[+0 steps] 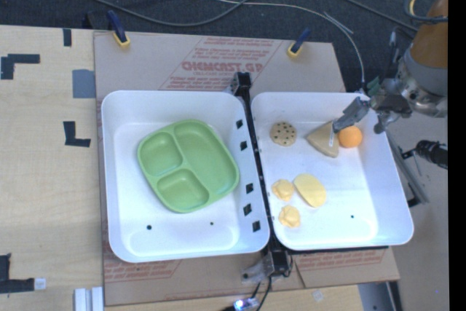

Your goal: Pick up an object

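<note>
Bins (109,178), two; food pieces (310,190), six.

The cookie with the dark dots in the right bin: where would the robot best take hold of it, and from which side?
Probably from straight above, closing across its round rim. The cookie lies flat on the right bin's floor, so its sides offer little height. It sits apart from the tan wedge and the orange ball, which leaves space around it for the gripper to come down.
</note>
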Controlling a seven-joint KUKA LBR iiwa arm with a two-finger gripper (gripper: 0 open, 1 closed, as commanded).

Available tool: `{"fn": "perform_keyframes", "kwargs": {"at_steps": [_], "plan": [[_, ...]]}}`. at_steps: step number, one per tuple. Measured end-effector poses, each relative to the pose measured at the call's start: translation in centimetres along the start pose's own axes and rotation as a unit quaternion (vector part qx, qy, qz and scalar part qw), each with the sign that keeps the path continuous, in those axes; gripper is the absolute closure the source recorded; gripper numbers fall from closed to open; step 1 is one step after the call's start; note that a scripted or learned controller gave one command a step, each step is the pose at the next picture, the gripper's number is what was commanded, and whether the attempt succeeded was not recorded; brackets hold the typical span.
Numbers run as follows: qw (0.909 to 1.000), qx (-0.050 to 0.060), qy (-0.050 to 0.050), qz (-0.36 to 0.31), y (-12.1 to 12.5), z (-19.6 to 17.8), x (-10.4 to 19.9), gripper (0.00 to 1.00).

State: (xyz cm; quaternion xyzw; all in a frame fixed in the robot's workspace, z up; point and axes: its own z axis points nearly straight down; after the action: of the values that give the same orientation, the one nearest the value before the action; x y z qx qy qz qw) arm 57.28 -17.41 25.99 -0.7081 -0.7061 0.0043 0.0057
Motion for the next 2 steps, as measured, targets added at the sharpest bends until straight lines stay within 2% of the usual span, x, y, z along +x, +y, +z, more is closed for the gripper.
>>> {"fn": "perform_keyframes", "kwargs": {"at_steps": [1,2], "plan": [[1.0000,-0.006,-0.001,-0.002,0.2,-0.8,0.1,0.00],[1.0000,-0.005,-0.001,-0.002,0.4,5.4,-0.4,0.00]]}}
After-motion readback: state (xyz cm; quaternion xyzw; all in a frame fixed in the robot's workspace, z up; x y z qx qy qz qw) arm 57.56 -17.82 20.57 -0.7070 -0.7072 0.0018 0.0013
